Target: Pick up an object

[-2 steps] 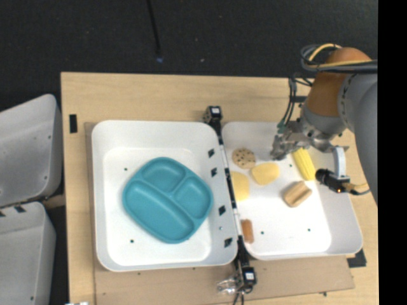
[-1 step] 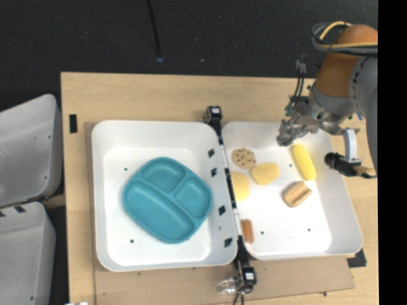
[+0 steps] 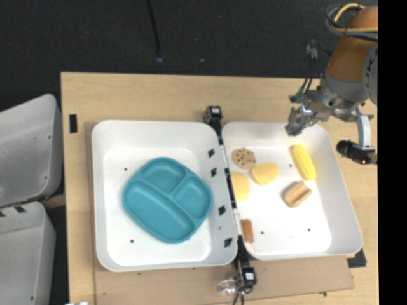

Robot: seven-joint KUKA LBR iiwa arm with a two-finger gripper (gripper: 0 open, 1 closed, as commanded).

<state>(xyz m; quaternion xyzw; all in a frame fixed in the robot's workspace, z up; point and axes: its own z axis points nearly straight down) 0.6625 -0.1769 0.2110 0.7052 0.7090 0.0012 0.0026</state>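
The light is soft and even, coming from above. The white bins (image 3: 280, 246) look very bright, almost washed out. Shadows are faint and small. The floor (image 3: 159, 24) at the top is dark. The whole picture is a little blurry and grainy.

Bench and bins

Two white bins, left bin (image 3: 102, 189) at nine o'clock, right bin (image 3: 337, 215) at three, are borne by a light wooden bench (image 3: 76, 100).

no readable text, labels, brands, numbers or signs anywhere
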